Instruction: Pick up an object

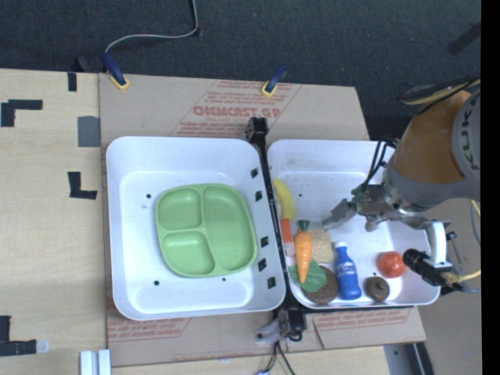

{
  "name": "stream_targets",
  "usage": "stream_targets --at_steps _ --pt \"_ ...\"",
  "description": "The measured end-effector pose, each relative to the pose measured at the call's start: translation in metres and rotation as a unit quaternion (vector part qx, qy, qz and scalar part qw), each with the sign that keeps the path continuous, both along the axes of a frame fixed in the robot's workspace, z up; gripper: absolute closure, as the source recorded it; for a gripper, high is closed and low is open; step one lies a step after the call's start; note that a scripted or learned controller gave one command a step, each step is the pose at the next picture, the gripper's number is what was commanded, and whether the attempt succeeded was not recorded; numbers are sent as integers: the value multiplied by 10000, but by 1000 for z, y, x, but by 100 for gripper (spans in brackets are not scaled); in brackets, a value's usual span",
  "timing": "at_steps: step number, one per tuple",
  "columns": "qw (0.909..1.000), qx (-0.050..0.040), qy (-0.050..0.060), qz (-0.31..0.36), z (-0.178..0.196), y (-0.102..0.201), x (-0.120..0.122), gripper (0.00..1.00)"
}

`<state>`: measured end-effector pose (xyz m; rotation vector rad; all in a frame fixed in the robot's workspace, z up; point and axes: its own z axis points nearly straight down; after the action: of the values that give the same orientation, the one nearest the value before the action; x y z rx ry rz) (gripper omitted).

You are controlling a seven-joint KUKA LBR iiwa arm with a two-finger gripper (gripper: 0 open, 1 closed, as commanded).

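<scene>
White plastic forms both shallow bins; the pincer (337,213) hangs over the right bin (344,158), reaching in from the grey arm (426,186) with its orange band. Whether the pincer is apart or together cannot be told from this slant, and nothing shows between its tips. Just below it and slightly left lies a pale beige block (318,239), with an orange carrot (302,250) beside that, its green top (312,276) pointing toward the bin's near wall. Left of the pincer, against the divider, sits a yellow banana-like piece (283,199). Below the pincer stands a blue bottle (347,273) with a white cap, a brown round piece (322,289) at its left. Further down and to the right are a red tomato-like ball (391,265) and a small dark brown ring (377,289). Well to the left, in the other bin (125,209), rests a green divided plate (206,230)
</scene>
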<state>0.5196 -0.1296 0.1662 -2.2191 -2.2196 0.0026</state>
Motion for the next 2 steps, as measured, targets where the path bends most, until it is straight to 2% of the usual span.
stream_targets --at_steps 1,2 --pt "10000 -51 -73 -29 -77 -6 -22 0" --pt "9999 -64 -111 -35 -77 -3 -31 0"
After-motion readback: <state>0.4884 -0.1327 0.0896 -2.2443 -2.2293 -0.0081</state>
